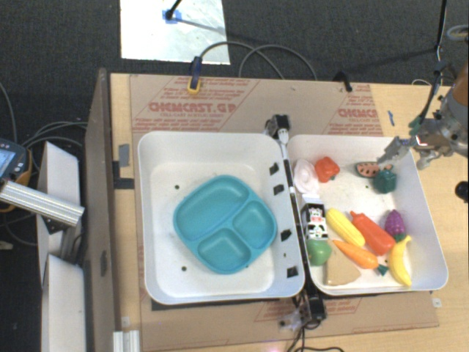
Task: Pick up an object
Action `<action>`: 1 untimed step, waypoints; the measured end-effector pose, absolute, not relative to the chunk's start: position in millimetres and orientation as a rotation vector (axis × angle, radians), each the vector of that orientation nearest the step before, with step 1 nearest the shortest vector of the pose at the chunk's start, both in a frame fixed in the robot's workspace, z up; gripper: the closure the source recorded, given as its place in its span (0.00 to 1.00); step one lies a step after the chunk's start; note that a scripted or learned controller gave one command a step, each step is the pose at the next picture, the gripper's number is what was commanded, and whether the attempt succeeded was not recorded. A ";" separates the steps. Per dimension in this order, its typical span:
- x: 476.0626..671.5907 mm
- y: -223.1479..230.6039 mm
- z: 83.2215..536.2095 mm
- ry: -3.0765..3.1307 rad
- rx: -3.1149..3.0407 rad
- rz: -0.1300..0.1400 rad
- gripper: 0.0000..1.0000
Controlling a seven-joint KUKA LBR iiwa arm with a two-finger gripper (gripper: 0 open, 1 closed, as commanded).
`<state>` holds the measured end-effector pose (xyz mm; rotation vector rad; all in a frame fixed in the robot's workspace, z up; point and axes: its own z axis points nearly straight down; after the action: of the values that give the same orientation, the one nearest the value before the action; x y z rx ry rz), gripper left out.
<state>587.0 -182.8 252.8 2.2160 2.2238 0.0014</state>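
Gripper (pixel 407 147) over right bin's (pixel 429 204) far rim, fingers' state unclear; risk: clipping rim, nudging green toy (pixel 384 181).

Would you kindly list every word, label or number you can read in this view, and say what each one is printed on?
"CHEMCAST. GP" in red, on the brown board behind the left bin.
A second red print, on the same board behind the right bin, looks like the same brand but is too blurred to read.
The small black-and-white carton bears markings too small to read.
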 end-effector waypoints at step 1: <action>621.1 -199.4 100.9 2.224 2.222 -0.001 0.00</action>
<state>621.1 -199.4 100.9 2.2218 2.2237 -0.0007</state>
